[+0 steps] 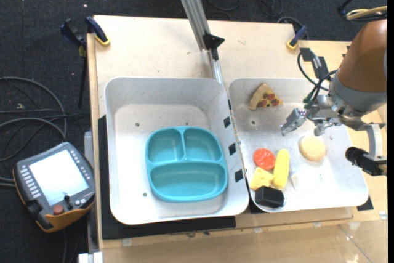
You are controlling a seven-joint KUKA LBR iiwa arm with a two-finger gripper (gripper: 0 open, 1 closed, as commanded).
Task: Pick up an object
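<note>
1. Lying nearest the camera, a black block (pixel 269 196) is sitting at the right bin's (pixel 345 197) front edge, touching the yellow pieces behind it.
2. Going from the left, a teal divided tray (pixel 184 163) is resting flat in the left bin (pixel 123 132); it is probably serving as a drop spot and is carrying nothing.
3. Across the divider, a red disc (pixel 265 158), a yellow corn-like piece (pixel 281 168) and a yellow wedge (pixel 261 179) are crowding together, which is likely making a clean grasp awkward.
4. A pizza slice (pixel 265 97) is lying apart near the back wall.
5. A pale round object (pixel 313 148) is sitting alone, just beside the jaws (pixel 308 118), seemingly the easiest target.
6. The jaws are hanging over bare bin floor; whether they are open or closed cannot be told, and nothing is showing between them.
</note>
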